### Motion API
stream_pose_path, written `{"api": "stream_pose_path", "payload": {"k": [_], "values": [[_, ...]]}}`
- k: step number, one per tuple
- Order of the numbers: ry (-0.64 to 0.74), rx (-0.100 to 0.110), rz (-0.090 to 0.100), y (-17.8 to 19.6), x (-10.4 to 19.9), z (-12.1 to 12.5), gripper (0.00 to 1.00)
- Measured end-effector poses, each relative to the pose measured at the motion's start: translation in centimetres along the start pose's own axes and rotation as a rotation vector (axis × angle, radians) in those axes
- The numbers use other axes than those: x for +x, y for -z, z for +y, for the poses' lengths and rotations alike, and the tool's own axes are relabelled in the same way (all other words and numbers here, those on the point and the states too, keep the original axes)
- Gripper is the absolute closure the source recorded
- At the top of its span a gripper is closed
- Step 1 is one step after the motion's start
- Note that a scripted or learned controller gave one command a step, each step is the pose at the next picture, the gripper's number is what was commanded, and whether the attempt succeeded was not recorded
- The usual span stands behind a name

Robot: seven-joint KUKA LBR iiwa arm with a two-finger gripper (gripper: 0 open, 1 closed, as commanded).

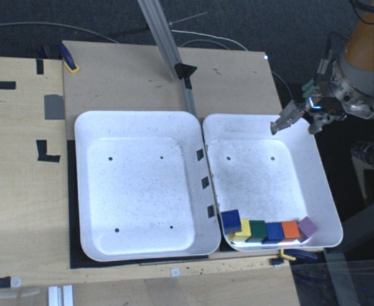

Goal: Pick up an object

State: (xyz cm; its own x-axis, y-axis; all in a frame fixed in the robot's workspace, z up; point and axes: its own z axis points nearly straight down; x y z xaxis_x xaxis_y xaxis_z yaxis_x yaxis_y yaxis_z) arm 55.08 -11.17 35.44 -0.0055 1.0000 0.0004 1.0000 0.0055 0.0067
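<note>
Claw (296, 120) hangs spread apart and holding nothing above the upper-right rim of the right bin (314, 164), likely poised for descent, while the coloured blocks (266, 229) sit crowded against that bin's lower-right wall, well apart.

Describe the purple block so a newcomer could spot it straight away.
Find the right-hand shallow white bin and follow its near wall, where a row of small coloured blocks lies. The small purple block ends that row at the right corner, beside the orange block, and it alone is purple.
</note>
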Motion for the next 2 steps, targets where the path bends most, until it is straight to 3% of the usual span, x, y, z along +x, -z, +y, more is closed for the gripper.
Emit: {"api": "stream_pose_path", "payload": {"k": [1,2], "values": [[-0.001,0.007,0.0,0.5,-0.1,0.1,1.0],[-0.005,-0.002,-0.004,19.4,-3.8,-5.5,1.0]]}}
